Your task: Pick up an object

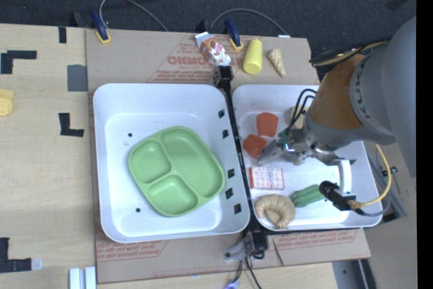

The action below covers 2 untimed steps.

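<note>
Overhead view: the gripper [274,147] is hovering low in the right bin [365,214], just beside 2 orange blocks [260,134]; jaw state cannot be told. Approach step; next, closing on 1 block.

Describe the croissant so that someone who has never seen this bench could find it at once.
Start at the right-hand white bin, the one the arm reaches into. Go to its near edge, towards the divider between the bins: the croissant lies there, below the red-and-white packet and left of the green vegetable. It alone is tan, curled into a crescent.
</note>
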Each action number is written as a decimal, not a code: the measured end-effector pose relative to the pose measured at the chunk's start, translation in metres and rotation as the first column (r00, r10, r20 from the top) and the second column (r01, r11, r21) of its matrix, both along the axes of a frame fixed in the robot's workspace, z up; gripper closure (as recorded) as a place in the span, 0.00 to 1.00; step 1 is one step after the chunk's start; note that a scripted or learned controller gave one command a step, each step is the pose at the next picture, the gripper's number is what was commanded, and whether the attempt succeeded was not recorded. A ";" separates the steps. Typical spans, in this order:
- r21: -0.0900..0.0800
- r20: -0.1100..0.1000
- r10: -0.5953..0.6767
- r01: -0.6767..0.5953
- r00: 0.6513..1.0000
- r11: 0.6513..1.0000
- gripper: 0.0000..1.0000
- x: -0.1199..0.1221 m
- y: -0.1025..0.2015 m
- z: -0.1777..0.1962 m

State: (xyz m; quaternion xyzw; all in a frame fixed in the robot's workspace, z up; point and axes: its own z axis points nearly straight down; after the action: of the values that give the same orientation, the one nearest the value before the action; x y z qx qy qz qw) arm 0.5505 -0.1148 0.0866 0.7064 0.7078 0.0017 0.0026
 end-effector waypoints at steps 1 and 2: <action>0.000 -0.001 0.001 -0.001 1.000 1.000 0.00 0.062 0.016 -0.001; 0.006 -0.021 0.003 -0.003 1.000 1.000 0.00 0.097 0.008 -0.001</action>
State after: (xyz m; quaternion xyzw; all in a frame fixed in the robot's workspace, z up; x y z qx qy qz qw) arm 0.6471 -0.1063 0.0853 0.7052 0.7090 -0.0038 -0.0069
